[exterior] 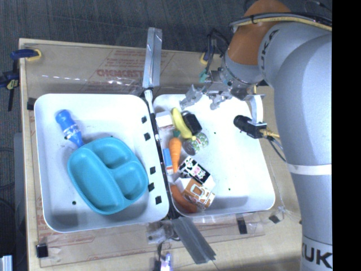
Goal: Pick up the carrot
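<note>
The orange carrot [175, 152] lies lengthwise in the right bin [248, 168], close to its left wall, with its tip pointing toward the front. My gripper [203, 98] hangs over the back edge of that bin, behind and to the right of the carrot. Its two metal fingers [190, 96] are spread open with nothing between them. A yellow banana [180, 123] and a black object [192, 122] lie between the gripper and the carrot.
Crowding the carrot are a greenish ball [197, 142], a black-and-white box [195, 171], an orange-and-white carton [198, 195] and a thin blue stick [167, 158]. The left bin [51, 202] holds a blue divided plate [109, 174] and a blue bottle [68, 126].
</note>
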You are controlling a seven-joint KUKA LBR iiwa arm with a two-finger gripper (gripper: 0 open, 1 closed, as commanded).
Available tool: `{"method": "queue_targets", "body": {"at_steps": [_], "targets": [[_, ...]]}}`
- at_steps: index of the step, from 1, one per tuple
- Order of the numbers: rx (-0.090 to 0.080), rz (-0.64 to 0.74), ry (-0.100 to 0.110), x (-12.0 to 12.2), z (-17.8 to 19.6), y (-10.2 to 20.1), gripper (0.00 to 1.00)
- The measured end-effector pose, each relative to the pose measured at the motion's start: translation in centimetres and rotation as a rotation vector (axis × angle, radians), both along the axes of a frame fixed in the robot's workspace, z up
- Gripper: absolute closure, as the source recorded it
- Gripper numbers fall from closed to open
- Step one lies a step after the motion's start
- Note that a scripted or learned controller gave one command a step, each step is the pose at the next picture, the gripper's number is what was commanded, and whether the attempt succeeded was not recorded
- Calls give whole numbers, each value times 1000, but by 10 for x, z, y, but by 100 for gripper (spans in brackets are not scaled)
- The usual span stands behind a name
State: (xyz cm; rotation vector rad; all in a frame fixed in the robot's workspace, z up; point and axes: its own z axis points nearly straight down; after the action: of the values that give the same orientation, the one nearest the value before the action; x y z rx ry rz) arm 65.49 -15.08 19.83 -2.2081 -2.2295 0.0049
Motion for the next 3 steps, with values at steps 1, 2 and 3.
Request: {"method": "queue_targets", "body": {"at_steps": [1, 2, 3], "targets": [[-1, 187, -3, -21, -54, 16, 0], [-18, 382, -24, -82, -100, 29, 0], [-8, 390, -11, -85, -93, 33, 100]]}}
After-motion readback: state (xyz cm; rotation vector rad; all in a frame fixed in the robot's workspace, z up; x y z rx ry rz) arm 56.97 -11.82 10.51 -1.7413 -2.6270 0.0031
